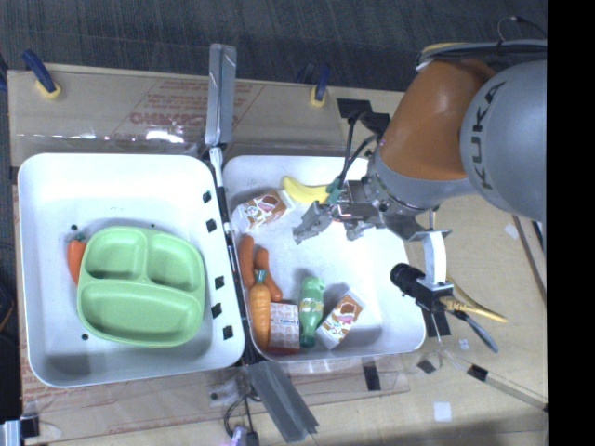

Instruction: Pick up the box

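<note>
Approach step: hand spread and holding nothing, at middle of right bin, box at lower right, next descent onto it needed.

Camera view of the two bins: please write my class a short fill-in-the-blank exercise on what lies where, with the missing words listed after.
1. The green divided tray lies in the ___ bin.
2. The banana in the right bin is ___ in colour.
3. Beside the tray's left edge lies an orange ___.
4. The end effector hovers over the ___ bin, near the banana.

Missing words: left; yellow; carrot; right
</note>
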`<state>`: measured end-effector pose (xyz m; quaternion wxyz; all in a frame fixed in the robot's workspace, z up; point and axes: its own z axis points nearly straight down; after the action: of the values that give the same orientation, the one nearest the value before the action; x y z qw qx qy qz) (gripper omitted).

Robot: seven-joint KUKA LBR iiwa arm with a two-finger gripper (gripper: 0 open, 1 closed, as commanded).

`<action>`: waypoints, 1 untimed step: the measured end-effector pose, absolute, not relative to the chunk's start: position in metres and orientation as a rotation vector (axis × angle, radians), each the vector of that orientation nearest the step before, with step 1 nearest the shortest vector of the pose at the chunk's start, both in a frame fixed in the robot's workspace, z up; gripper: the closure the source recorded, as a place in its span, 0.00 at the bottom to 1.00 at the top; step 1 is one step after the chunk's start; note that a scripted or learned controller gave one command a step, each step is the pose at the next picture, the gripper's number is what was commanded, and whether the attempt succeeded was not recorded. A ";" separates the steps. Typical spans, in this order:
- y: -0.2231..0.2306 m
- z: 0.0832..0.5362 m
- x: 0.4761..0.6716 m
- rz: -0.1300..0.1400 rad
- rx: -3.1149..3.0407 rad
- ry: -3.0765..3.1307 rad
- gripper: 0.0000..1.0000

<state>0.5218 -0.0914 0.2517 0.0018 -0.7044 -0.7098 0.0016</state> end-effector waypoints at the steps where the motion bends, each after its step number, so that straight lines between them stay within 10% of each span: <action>1: -0.146 0.172 0.476 0.003 -1.996 -2.422 0.00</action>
<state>0.4762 -0.1458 0.1720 0.0016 -0.6360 -0.7717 0.0009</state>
